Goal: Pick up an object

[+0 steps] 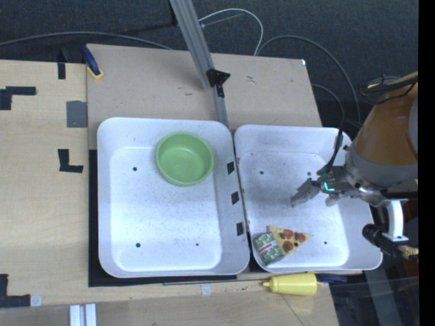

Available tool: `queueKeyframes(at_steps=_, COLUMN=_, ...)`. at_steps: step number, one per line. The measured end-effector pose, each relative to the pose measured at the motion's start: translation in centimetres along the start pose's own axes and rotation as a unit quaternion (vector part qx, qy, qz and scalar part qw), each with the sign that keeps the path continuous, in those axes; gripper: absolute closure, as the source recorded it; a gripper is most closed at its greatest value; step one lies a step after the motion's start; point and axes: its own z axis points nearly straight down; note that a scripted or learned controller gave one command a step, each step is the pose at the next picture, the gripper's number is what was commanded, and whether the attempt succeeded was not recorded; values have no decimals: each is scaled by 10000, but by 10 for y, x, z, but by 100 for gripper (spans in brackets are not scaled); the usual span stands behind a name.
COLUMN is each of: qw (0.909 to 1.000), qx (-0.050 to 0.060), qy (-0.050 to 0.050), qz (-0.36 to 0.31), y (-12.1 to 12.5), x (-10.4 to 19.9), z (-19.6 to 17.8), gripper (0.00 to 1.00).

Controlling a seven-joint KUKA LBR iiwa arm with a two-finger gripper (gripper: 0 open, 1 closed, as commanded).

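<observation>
Gripper (pixel 311 190): being carried over the middle of the right bin (pixel 285 141) by the grey arm with the orange band (pixel 387 131), which is reaching in from the right edge of the view. One dark finger (pixel 304 193) is being shown pointing left and slightly toward the near side; a small green light is being shown just behind it. Whether the fingers are spread or closed cannot be told at this angle, and nothing is being seen held between them.

Toy pizza slice (pixel 291 237): being kept on the floor of the right bin, near its front wall. Its long axis is being laid roughly left to right, with the point toward the right. It is lying toward the near side of the gripper and a little to the left, apart from it.

Small green and white packet (pixel 268 246): being kept in the front left corner of the same bin, touching the slice's broad end.

Green bowl (pixel 184 158): being kept upright in the left bin (pixel 109 202), toward its far side, well apart from the gripper and across the divide between the bins.

Yellow bottle (pixel 293 284): being left lying on its side outside the bins, just in front of the right bin.

Judgement: the pizza slice and packet are being judged the nearest candidates; a move toward the near wall and downward is being called for.
</observation>
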Motion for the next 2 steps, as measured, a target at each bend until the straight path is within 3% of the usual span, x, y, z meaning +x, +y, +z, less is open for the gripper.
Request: queueKeyframes(at_steps=2, qw=10000, qx=28, qy=2, qz=3, y=2, x=0, z=99, gripper=0)
